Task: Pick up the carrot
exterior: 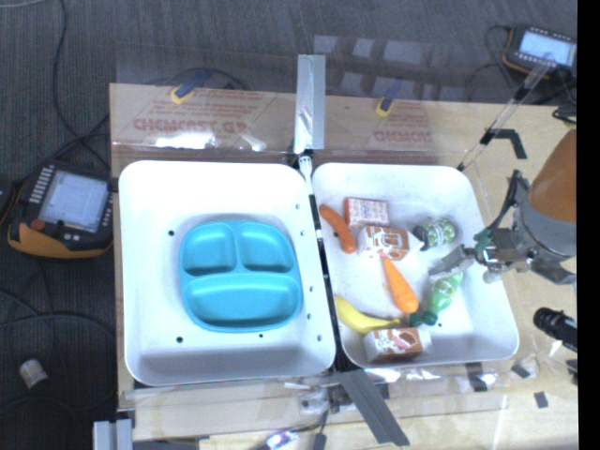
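Note:
The carrot (pixel 400 286) lies in the right bin (pixel 487 331), near its middle, pointing from upper left to lower right. A second orange, carrot-like piece (pixel 337 229) lies by the bin's left wall. My gripper (pixel 452 259) hangs over the right side of this bin, to the right of the carrot and slightly above it in the view. Its two fingers (pixel 450 250) point left and stand apart, open, with nothing between them. A small green bottle (pixel 442 293) lies just below the fingertips.
The right bin also holds an orange carton (pixel 366 211), a brown and white carton (pixel 385 242), another green bottle (pixel 437 232), a banana (pixel 356 315) and a box (pixel 395 342). A blue divided tray (pixel 242 272) sits in the left bin (pixel 150 345).

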Action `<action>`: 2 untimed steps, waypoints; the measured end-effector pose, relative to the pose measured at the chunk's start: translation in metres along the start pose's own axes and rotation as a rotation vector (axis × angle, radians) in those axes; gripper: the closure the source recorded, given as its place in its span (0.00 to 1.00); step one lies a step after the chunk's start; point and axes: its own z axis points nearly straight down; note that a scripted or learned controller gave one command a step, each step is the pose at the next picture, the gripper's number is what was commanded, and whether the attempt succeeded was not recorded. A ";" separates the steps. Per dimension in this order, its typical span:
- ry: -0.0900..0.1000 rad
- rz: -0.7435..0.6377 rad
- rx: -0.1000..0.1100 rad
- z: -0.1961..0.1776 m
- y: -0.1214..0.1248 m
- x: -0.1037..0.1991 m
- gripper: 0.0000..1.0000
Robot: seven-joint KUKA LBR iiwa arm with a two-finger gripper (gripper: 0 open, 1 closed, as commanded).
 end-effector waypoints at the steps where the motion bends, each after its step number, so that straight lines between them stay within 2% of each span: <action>1: 0.000 0.009 0.000 0.072 0.039 0.048 0.00; 2: -0.001 0.137 -0.009 0.110 0.060 0.069 0.00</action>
